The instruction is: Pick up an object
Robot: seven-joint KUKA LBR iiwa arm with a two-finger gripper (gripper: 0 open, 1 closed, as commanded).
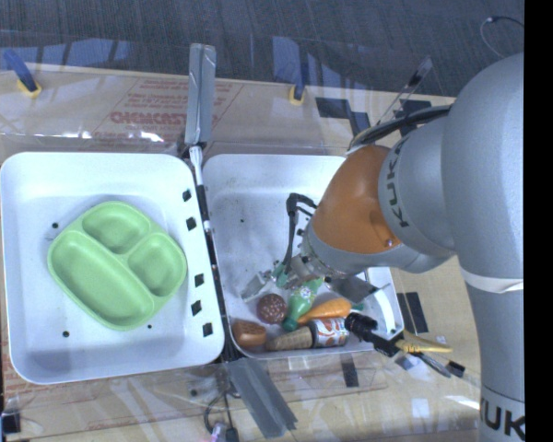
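Objects for picking lie heaped at the 6 o'clock end of the right white bin (249, 191): a round dark brown ball (271, 308), a green bottle-shaped toy (301, 303), an orange carrot-like piece (330, 308), a brown bottle with a red and white label (315, 337) lying on its side, and a brown rounded lump (248, 332) at the 7 o'clock corner. They touch or overlap one another and crowd against the near wall, while the bin's floor toward 12 o'clock is bare white. The left white bin (23, 247) holds a light green three-compartment plastic tray (116, 263), with free floor on all sides of it. White letters reading "KU" run along the grey arm (442, 191) beside its orange band. The bottle's label is too small to read. The pincer (300, 270) hangs just above the heap, at about 12 o'clock from the green toy; whether it is open or closed cannot be told, as the wrist hides it. The cardboard-covered table (120, 109) carries red printing at 11 o'clock, too faint to read.
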